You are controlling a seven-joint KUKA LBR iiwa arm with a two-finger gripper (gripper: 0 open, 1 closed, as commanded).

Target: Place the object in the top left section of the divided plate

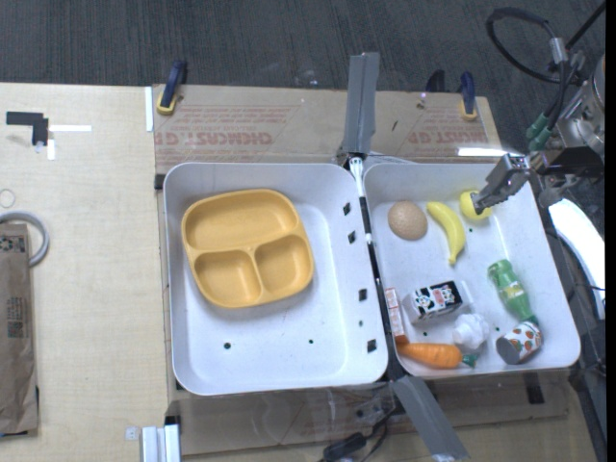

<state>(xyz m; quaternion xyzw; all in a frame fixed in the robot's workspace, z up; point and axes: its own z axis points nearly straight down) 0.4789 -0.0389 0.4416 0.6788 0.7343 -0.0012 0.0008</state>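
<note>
A yellow divided plate [248,246] lies in the left bin [274,364], with one long section along its top and two smaller ones below; all three are bare. My gripper [486,196] hangs at the upper right of the right bin [553,258], its tip right against a small round yellow object [472,206]. That object lies at the bin floor beside the banana [448,227], partly covered by the gripper's tip.
The right bin also holds a brown egg [408,219], a green bottle [509,288], a small milk carton [436,299], a carrot [432,354], a white crumpled item [471,330] and a patterned cup [521,343]. A grey divider [361,114] runs between the bins.
</note>
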